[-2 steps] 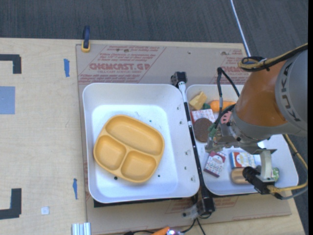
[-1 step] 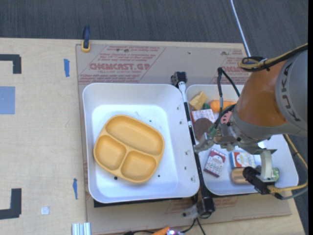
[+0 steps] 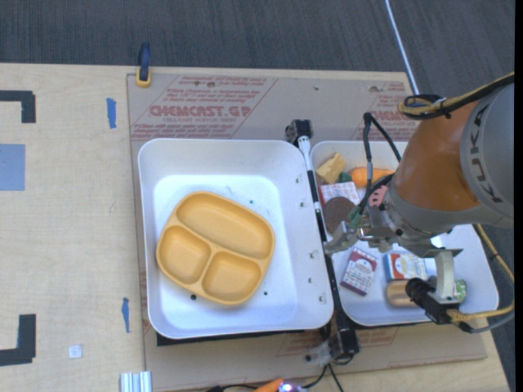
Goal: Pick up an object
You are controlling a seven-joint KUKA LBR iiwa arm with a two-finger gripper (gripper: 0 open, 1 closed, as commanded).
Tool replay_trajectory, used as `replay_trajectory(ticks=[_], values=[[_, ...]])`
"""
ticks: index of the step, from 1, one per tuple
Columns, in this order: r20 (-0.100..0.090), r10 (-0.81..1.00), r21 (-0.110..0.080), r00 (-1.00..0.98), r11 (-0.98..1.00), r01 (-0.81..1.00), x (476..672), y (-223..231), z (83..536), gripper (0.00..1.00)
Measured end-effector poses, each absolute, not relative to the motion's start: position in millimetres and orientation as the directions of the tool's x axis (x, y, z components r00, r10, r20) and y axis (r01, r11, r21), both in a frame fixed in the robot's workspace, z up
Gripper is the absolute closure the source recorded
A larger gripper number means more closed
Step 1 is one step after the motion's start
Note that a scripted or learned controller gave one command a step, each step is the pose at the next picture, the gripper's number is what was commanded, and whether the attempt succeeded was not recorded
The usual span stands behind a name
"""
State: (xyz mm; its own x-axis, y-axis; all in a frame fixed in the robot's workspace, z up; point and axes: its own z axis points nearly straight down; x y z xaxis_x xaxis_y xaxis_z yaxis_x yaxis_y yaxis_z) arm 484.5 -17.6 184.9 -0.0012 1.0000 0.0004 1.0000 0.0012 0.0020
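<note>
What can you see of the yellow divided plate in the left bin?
The yellow divided plate looks like matte moulded plastic, rounded in outline, with three compartments: one long one across its far side and two smaller ones on the near side, split by raised ridges. It lies flat, right way up, turned slightly askew, on the floor of the left bin, roughly centred. All three compartments hold nothing. Only the bin floor touches it.

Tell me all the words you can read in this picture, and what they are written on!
"CHEMCAST GP", in big red letters on the brown protective sheet under the bins.
"KU", part of a longer word, in black letters on the grey arm.
Small red lines above and below the big letters on the sheet: too small to read.
Labels on the small red-and-white packets in the right bin: too blurred to read.
</note>
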Motion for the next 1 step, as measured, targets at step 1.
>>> replay_trajectory(ticks=[1], values=[[0.0, 1.0, 0.002, -0.001, 0.001, 1.0, 484.5, -17.6, 184.9, 0.0]])
